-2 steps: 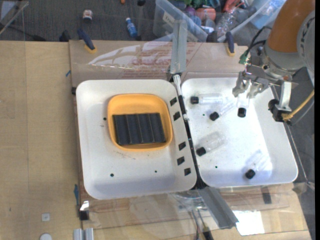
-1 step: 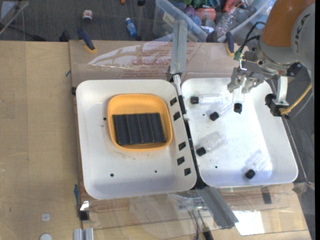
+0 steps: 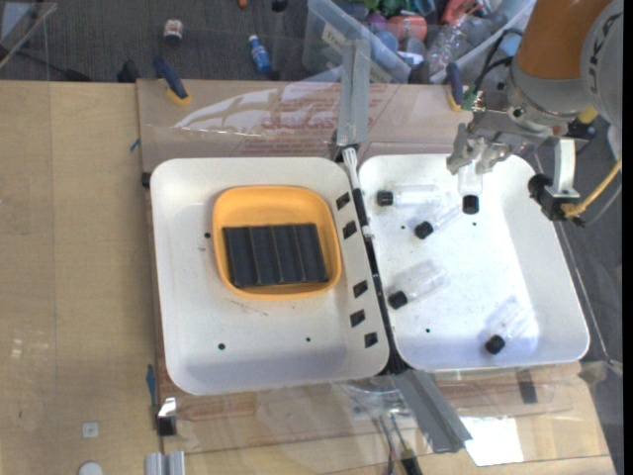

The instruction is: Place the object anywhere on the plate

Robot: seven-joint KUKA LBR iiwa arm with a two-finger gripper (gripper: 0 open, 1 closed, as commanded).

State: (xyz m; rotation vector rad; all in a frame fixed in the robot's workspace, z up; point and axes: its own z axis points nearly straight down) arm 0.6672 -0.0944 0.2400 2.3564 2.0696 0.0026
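A: Where does the gripper (image 3: pixel 479 156) hang?
B: Over the right bin's (image 3: pixel 554 295) twelve o'clock rim, clenched on a clear bottle (image 3: pixel 471 188).
A: And the plate (image 3: pixel 273 204)?
B: Left bin (image 3: pixel 188 285), centre, bare white margin all round.

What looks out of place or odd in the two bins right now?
The yellow plate in the left bin already carries a black ribbed block. Several clear bottles with black caps lie tipped over in the right bin. Nothing looks spilled or broken.
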